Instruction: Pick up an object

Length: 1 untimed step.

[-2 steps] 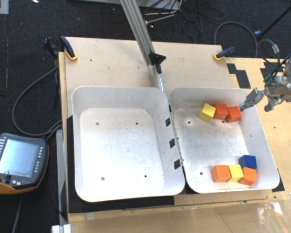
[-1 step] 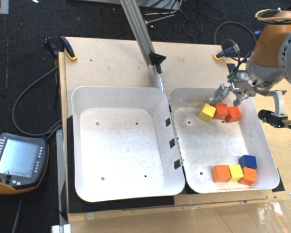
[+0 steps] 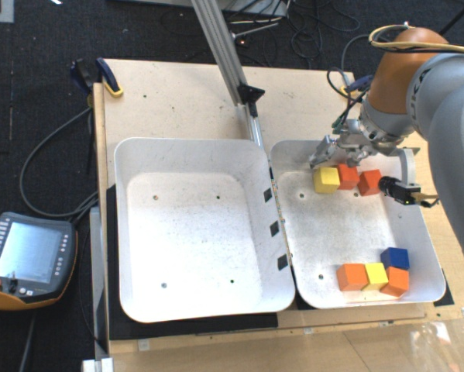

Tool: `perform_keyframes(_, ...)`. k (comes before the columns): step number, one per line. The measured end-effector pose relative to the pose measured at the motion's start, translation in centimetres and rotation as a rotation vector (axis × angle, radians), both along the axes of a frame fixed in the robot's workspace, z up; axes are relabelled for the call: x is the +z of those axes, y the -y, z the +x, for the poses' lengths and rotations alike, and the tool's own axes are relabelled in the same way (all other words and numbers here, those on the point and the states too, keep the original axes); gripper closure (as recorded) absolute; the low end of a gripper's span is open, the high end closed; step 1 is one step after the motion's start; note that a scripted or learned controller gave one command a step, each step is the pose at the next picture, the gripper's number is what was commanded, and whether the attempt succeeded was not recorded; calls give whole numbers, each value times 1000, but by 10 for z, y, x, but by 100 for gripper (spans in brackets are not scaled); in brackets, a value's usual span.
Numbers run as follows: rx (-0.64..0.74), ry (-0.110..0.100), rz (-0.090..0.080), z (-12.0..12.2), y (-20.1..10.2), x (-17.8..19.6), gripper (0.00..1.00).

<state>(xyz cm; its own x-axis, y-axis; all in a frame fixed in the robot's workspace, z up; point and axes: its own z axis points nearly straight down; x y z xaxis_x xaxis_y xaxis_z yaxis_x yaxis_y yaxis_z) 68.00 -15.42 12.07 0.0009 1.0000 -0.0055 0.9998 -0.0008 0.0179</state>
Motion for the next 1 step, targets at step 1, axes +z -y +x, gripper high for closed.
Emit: perform_keyframes(1, 7, 10, -7, -24, 13, -7, 0)
